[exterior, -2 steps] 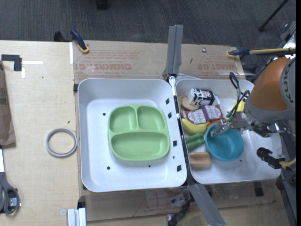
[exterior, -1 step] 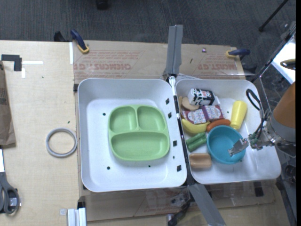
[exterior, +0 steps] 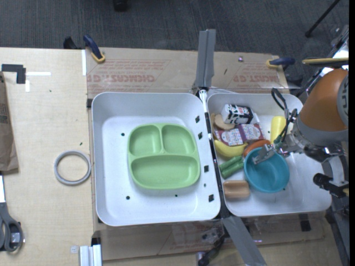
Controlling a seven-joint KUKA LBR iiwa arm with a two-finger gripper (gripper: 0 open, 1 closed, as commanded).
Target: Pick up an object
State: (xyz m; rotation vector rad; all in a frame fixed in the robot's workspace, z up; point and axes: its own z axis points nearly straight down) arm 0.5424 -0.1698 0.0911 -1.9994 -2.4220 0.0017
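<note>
Gripper [exterior: 268, 153] sits right at the blue bowl [exterior: 267, 172]'s rim, can't tell its state, so I'd pinch that rim squarely, clear of the banana [exterior: 227, 149] beside it.

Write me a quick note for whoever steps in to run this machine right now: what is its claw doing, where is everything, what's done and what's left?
Claw: low in the right bin, at the blue bowl's rim; open or shut can't be told.
Right bin: blue bowl, banana, green item, bun, yellow item, small carton, pink packet.
Left bin: a green divided plate.
Done: nothing lifted, by the look of it.
Left: grasp one object and raise it.
</note>
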